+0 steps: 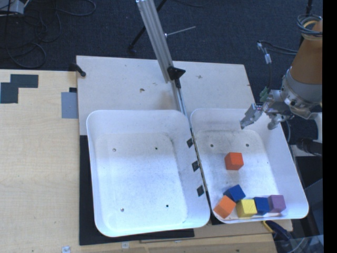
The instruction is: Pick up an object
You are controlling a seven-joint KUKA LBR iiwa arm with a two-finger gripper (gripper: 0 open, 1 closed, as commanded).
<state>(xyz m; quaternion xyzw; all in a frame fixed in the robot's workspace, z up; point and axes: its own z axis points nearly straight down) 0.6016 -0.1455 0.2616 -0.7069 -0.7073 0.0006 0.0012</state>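
Gripper hangs over the far right corner of the right bin, its two fingers spread apart with nothing between them and touching nothing visible. One finger points down toward the far edge of the bin floor.

No brand, label or writing can be read anywhere.

An orange cube sits alone near the middle of the right bin. Along that bin's near edge lie five more blocks close together: a second orange block at the near left corner, a blue cube just behind it, then a yellow cube, a blue block and a purple cube toward the near right corner.

The left bin lies beside it.
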